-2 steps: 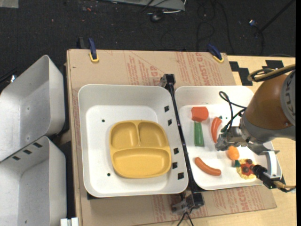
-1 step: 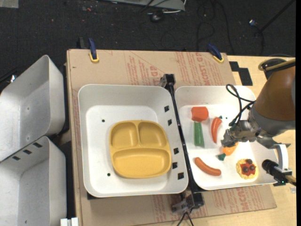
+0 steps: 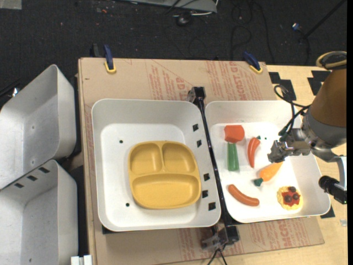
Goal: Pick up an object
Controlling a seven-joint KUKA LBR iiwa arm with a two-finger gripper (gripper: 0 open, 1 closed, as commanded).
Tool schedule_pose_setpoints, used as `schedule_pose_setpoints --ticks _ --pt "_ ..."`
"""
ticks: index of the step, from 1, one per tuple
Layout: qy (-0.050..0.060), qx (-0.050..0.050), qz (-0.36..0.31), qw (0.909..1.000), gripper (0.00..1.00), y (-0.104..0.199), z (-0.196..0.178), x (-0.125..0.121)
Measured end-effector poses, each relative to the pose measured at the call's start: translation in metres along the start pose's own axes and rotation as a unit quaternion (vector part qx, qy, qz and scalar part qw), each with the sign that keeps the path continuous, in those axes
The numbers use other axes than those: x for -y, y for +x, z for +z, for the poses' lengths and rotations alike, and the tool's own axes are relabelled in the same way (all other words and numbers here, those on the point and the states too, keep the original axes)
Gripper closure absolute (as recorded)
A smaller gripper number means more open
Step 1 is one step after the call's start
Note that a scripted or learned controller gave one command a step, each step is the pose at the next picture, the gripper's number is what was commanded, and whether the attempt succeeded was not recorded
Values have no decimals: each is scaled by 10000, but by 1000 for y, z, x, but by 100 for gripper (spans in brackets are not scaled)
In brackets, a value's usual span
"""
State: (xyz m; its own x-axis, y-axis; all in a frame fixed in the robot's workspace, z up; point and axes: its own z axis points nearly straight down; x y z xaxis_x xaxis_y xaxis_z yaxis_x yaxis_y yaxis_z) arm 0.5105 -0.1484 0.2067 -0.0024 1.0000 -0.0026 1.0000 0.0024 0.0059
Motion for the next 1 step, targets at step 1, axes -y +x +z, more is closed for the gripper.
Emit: schedule_pose_setpoints --ticks 1 --pt "8 -3 -3 10000 100 0 -25 -1"
